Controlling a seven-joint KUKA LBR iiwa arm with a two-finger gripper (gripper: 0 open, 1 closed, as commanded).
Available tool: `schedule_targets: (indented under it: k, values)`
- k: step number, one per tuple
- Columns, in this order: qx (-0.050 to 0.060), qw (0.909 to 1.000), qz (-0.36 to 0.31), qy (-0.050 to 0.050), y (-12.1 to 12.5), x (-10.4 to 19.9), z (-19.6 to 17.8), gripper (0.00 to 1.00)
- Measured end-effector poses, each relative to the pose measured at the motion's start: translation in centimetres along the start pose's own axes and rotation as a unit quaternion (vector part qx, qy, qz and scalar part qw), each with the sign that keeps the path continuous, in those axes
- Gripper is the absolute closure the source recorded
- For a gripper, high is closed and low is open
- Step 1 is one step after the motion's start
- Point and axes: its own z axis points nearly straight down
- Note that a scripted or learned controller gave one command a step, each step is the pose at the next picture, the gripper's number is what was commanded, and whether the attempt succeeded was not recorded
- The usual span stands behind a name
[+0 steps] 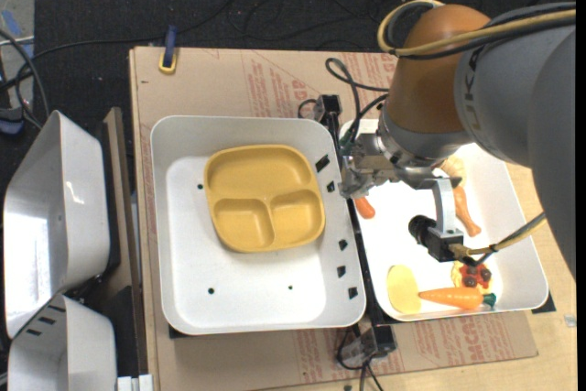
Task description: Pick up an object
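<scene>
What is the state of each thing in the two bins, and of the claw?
Yellow divided plate: upright, lying flat in the left bin, nothing on it.
Toy carrot: lying on its side in the right bin, near the front wall.
Yellow disc: lying flat beside the carrot.
Claw: low at the right bin's left wall; grip unclear.

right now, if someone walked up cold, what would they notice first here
The big yellow divided plate sitting alone in the left bin grabs the eye first. Next is the grey arm with its orange band, looming over the right bin from the right. Below it, bright toy food clusters at that bin's near edge: an orange carrot beside a pale yellow piece.
</scene>
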Motion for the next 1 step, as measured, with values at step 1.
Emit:
schedule_targets:
  k: [1]
  values:
    - [-0.001,1.0000,0.000,0.000,2.34,5.89,0.15,1.00]
